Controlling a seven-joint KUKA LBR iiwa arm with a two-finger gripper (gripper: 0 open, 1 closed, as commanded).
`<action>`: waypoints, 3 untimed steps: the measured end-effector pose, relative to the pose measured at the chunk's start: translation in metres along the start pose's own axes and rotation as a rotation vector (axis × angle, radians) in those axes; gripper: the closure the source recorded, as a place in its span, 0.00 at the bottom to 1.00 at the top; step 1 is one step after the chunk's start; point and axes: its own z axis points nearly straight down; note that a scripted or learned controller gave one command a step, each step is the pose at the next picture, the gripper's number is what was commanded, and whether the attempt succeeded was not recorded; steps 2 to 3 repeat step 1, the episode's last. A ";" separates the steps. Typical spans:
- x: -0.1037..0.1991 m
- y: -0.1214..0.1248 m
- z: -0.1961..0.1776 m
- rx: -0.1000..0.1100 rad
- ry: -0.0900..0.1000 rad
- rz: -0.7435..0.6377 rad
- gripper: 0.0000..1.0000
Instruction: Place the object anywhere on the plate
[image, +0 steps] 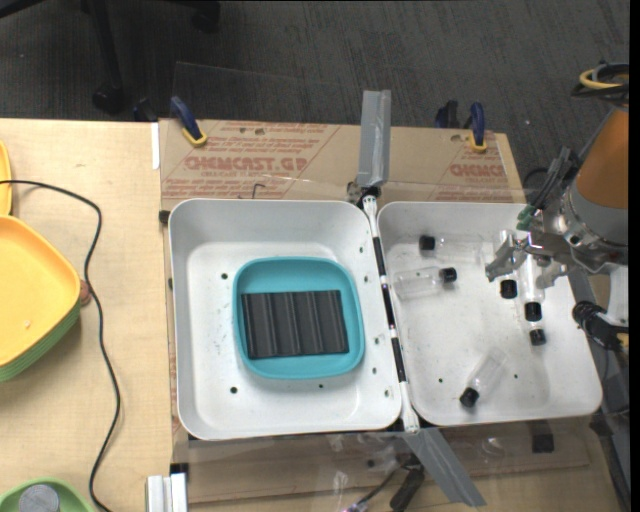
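Gripper (527, 268) over the right bin's far right side; vials lie below it, plate in the other bin.
Teal plate (297, 320) sits mid left bin (190, 330), well apart to the camera's left. Clear black-capped vials are scattered in the right bin (560, 400): nearest vial (534, 322) lies just under the gripper, long axis roughly far-to-near; another vial (482, 378) lies toward the near edge, tilted diagonally. Can't tell if jaws are spread or pinching anything.
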 end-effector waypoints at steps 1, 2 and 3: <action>0.000 0.000 0.000 -0.001 0.000 0.000 0.00; 0.000 0.000 0.000 -0.001 0.000 0.000 0.00; 0.000 0.000 0.000 -0.001 0.000 0.000 0.00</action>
